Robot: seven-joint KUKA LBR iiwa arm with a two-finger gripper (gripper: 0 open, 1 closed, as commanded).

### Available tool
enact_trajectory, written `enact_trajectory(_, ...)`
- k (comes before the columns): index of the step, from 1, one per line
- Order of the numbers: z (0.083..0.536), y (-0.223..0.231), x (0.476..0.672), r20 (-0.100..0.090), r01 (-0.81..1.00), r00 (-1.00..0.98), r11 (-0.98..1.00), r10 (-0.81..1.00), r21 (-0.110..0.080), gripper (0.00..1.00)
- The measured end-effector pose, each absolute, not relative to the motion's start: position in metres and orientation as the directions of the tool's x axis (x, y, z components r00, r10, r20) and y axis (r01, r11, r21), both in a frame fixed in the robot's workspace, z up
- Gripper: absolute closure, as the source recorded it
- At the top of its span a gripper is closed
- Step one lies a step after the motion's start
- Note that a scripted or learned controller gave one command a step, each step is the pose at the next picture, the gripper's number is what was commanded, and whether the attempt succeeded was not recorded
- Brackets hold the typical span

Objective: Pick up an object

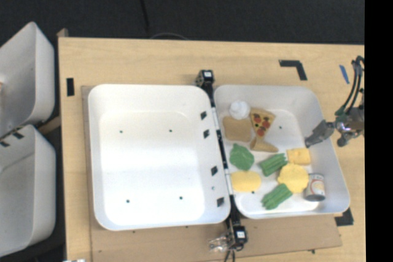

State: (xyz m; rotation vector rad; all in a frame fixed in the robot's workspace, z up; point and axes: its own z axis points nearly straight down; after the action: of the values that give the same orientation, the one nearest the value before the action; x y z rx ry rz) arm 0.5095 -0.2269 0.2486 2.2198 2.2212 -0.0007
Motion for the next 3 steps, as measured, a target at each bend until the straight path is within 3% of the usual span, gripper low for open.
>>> enact_trajectory(1, 0.101, -0.228, 0.485, 0.004, 1.000, 0.002, -0.002, 1.000, -0.013, 0.00)
enact_trajectory(2, 0.100, -0.177, 0.514, 0.001, 1.000, -0.007, 0.007, 1.000, 0.002, 0.00)
enact_trajectory(3, 0.111, -0.181, 0.513, -0.001, 1.000, 0.002, -0.002, 1.000, 0.002, 1.00)
